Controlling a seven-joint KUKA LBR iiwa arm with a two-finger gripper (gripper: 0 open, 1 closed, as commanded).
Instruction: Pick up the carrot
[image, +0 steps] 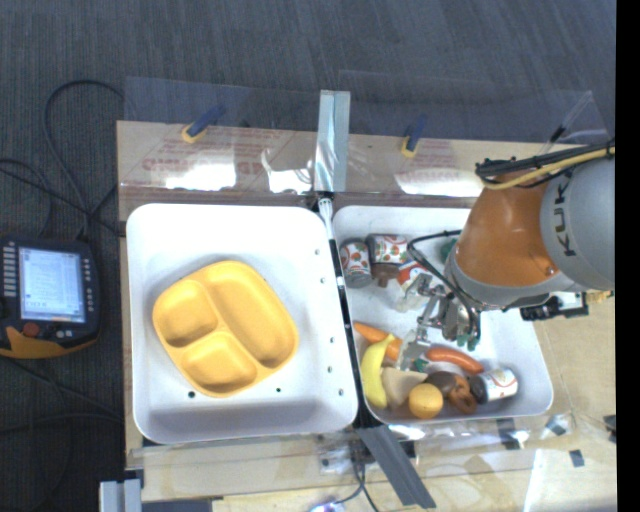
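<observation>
Carrot (455, 357) lies in the right bin (530, 345), near its front, beside a banana (374, 368) and an orange fruit (426, 400). Likely light, stiff, smooth; the thick middle looks the best place to pinch. The tool (440, 318) hangs just above it; whether released or clenched, cannot tell. Yellow tray (225, 325) sits in the left bin (150, 400).

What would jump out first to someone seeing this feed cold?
Probably the bright yellow divided tray, alone in the left bin. Next, the arm's orange band over the right bin, with the pincer low above a crowded pile: carrot, banana, orange.
</observation>
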